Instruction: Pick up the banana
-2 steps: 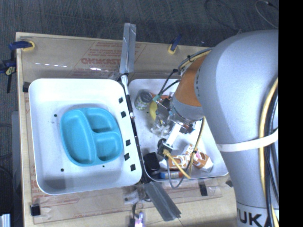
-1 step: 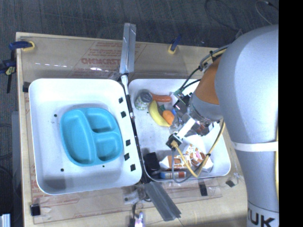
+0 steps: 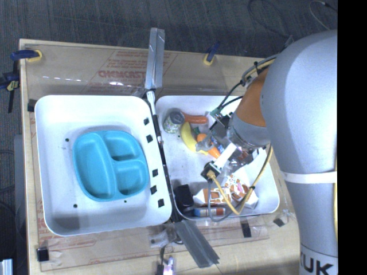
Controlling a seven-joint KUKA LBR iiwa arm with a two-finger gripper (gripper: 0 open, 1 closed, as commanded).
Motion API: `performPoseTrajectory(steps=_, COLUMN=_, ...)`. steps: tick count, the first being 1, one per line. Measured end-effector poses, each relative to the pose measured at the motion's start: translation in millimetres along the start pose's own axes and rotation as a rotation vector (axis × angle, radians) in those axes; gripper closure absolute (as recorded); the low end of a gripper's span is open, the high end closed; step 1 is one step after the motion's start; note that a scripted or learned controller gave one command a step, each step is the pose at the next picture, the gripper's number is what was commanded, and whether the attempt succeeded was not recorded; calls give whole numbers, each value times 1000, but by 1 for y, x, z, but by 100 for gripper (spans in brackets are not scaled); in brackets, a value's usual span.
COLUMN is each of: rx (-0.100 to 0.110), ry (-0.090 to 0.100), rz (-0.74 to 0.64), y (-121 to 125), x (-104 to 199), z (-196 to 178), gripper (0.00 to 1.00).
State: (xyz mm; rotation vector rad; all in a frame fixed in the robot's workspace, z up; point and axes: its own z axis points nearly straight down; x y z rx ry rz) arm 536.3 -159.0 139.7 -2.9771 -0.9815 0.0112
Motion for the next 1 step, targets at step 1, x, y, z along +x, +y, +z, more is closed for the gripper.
performPoseTrajectory(steps=1, rx=1, ry=-2, rz=-247, y=-20, x=57, z=52, gripper=0)
